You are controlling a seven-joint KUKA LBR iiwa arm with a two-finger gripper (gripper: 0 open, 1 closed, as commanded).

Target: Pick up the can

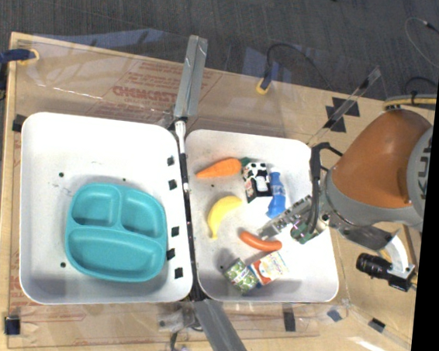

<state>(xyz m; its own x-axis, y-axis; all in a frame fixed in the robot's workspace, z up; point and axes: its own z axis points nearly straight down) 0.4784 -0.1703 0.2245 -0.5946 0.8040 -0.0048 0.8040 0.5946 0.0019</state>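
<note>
Green and red on its label, the can (254, 272) lies on its side at the near edge of the right bin (317, 286), touching nothing but the floor. Just beyond it lies a red pepper (260, 241), with a banana (222, 214) to the left and, farther off, a carrot (220, 168), a black-and-white toy (256, 179) and a blue bottle (277, 195). The gripper (283, 222) hovers over the pepper's right end; whether it is apart or together cannot be told. A teal plate (116, 232) sits in the left bin (35, 190).
</note>
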